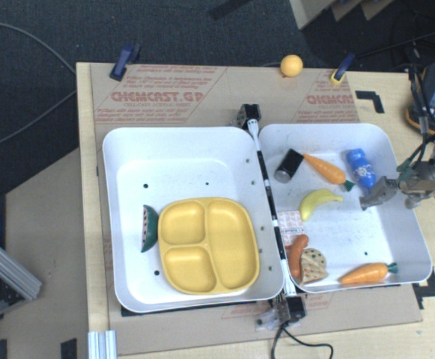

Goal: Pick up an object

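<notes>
The hand (378,191) is hanging low at the right bin's (404,234) edge, near the blue bottle (361,167) and banana (318,201), likely going for one, though its grip is unclear

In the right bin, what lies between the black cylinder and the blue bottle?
In the camera view, an orange toy carrot lies between the black cylinder and the blue bottle.

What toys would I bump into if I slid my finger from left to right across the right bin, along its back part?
Black cup → carrot → blue bottle → gripper at the bin's right side.
</notes>
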Tool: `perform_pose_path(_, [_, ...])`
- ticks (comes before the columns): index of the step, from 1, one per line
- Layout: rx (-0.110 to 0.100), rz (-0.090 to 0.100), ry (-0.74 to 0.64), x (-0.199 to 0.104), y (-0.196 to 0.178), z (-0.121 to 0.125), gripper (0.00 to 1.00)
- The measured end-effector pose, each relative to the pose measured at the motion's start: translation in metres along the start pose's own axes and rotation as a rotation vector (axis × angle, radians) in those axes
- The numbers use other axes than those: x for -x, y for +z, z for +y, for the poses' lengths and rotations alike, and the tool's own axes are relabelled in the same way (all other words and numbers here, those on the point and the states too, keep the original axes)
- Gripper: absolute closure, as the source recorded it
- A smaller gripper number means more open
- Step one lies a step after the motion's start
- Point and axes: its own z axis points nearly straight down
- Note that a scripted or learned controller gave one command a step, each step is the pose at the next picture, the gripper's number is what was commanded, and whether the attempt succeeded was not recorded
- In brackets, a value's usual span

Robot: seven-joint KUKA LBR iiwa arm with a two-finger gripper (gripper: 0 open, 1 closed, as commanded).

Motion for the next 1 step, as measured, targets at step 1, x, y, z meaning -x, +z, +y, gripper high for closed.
perform_pose_path(1, [-0.001, 0.0, 0.0, 0.0534, 0.1223, 0.033, 0.0])
